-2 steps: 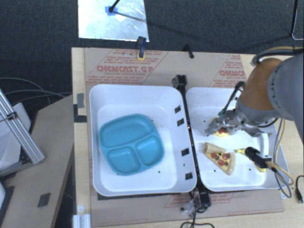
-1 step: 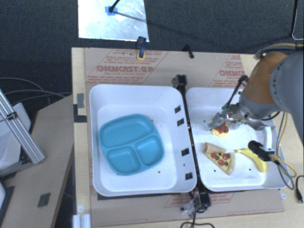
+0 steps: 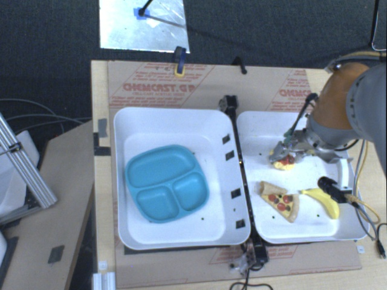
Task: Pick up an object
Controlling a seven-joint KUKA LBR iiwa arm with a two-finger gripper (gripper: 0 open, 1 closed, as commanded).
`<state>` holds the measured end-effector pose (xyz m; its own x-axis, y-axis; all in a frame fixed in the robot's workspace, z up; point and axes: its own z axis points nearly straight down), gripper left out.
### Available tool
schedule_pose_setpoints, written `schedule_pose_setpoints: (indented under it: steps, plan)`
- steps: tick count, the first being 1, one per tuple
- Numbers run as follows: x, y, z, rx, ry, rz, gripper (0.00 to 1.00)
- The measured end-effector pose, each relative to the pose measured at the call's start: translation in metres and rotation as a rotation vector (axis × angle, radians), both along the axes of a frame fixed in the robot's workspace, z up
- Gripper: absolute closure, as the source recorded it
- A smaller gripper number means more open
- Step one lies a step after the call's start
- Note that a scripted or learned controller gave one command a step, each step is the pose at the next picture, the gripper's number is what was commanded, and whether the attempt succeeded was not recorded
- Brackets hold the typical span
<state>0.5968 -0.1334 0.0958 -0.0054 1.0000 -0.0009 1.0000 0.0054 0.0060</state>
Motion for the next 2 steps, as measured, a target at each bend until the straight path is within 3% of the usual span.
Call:
schedule_pose_setpoints:
  steps: [1, 2]
  plan:
    - [0.044, 0.090, 0.093, 0.001, -0.002, 0.003, 1.00]
    - [0.049, 0.143, 0.129, 0.002, 0.003, 0.001, 1.00]
